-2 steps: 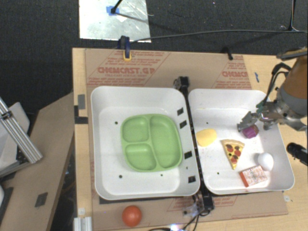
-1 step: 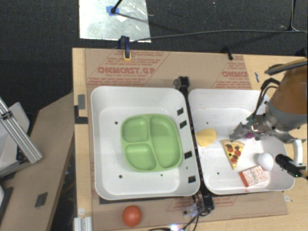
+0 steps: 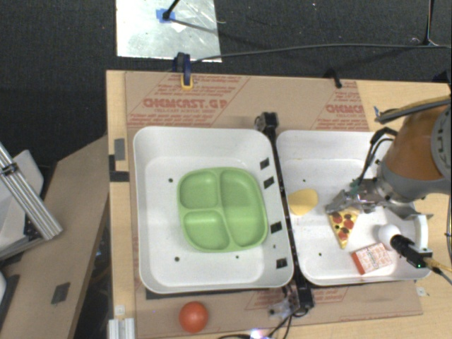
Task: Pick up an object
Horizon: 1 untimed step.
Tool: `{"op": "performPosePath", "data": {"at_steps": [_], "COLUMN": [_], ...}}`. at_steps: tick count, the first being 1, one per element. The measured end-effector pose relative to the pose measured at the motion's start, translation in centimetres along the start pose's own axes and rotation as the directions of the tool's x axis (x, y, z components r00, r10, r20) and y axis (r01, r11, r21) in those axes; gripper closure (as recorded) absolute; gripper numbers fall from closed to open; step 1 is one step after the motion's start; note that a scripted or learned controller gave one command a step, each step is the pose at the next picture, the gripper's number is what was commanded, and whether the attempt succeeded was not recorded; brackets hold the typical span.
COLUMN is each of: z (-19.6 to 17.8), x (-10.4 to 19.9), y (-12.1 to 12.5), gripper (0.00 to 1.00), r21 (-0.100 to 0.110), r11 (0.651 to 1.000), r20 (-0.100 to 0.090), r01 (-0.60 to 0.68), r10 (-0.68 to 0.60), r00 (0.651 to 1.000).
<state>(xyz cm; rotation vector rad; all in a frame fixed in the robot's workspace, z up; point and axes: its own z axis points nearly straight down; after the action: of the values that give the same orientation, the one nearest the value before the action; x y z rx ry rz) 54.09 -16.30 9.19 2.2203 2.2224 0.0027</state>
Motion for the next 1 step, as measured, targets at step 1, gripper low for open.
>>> {"op": "performPosePath", "data": {"at_steps": [1], "z": [-1.46], "x": [0.01], "y": [0.26], "gripper": [1.00], "r21": [-0.007], "r11": [1.000], "r20": [0.000], "r01": [0.001], "r10": [-0.001], "r00": [1.000]}}
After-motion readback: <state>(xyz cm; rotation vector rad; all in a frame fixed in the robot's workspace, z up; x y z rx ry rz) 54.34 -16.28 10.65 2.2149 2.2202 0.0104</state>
